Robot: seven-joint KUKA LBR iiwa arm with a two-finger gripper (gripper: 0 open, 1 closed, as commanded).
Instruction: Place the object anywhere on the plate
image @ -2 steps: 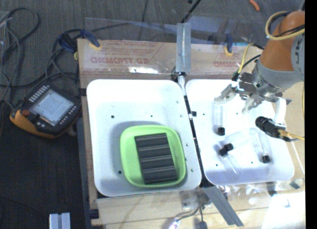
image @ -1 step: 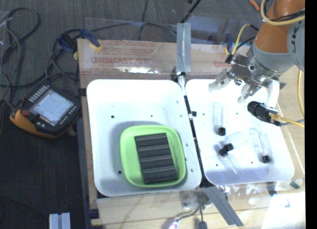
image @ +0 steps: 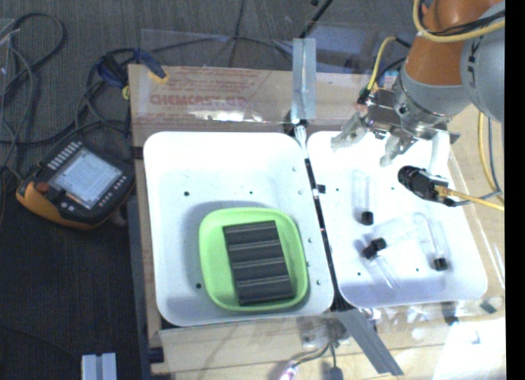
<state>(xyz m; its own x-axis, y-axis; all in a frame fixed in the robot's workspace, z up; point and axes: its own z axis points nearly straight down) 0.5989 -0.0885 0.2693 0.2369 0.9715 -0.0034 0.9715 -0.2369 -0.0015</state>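
Two shallow white bins were set side by side on the tabletop (image: 205,95), the left bin (image: 164,206) and the right bin (image: 467,276) meeting along a central divider. In the left bin, towards its near edge, a green square plate (image: 209,251) was seen, and on it a dark grey ribbed block (image: 258,262) was laid, its ridges running across the plate; the block was contained wholly within the plate's rim.

In the right bin, three clear plastic tubes with black caps were scattered: one tube (image: 361,194) near the divider, lying roughly along the bin's length; a second tube (image: 392,235) at a slant near the bin's middle, its cap pointed towards the divider; a third tube (image: 432,243) towards the right side, cap at the near end. The three were set apart from one another, none touching.

The grey arm with its orange band (image: 447,21) was brought in from the upper right. The hand (image: 369,144) was positioned above the far end of the right bin, with its two fingers spread apart and nothing between them. A black cylindrical fitting (image: 418,181) with a yellow cable was seen just beside the hand. On the carpet to the left of the tabletop, a teach pendant (image: 78,183) with a lit screen was placed.
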